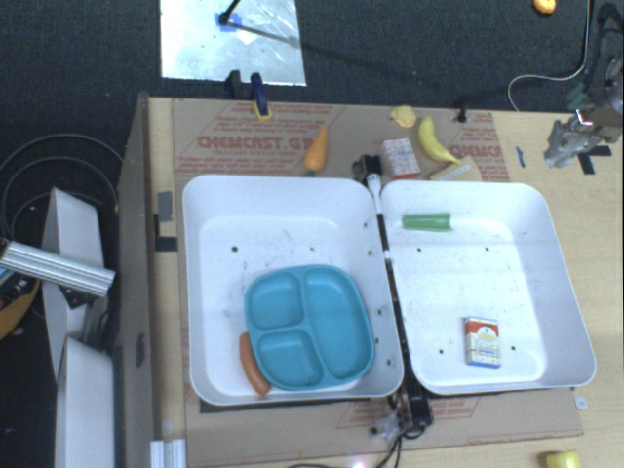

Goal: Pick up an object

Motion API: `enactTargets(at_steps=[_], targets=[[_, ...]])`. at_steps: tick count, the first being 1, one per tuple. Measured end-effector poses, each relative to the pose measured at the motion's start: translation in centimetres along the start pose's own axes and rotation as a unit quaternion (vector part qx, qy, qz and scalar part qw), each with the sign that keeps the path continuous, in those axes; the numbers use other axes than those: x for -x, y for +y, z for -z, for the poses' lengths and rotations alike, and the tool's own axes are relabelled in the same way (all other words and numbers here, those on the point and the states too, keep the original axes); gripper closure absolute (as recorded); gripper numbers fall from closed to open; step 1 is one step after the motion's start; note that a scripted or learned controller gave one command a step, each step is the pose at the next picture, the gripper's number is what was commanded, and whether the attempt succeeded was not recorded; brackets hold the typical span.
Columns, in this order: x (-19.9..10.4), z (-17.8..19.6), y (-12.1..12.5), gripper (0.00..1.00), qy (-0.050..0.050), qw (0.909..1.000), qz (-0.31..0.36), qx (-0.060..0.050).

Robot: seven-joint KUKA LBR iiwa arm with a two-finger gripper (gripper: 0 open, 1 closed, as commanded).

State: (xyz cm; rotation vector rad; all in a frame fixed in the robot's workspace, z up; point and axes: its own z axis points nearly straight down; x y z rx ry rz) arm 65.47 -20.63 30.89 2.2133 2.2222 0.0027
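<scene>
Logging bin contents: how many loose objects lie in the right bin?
2: a green cylinder near the right bin's far edge, and a small red-and-white box near its front.

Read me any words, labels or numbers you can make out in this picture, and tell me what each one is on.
"CHEMCAST": red print on the brown board under the bins, left side; it is printed again on the right, partly covered.
Small box in the right bin: red and white print, too small to read.
Small carton behind the bins: print too blurred to read.
</scene>
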Motion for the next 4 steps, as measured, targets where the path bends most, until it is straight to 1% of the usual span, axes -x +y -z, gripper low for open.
enactTargets(at_steps=[1,2,3,4], targets=[[0.0,0.6,-6.9,1.0,0.001,1.0,-0.002,-0.003],[-2.9,-0.9,-7.3,1.0,0.001,1.0,0.001,-0.002],[-1.1,-1.2,-10.4,1.0,0.001,1.0,-0.002,-0.002],[-1.1,-1.3,-8.1,1.0,0.0,1.0,0.001,0.0]])
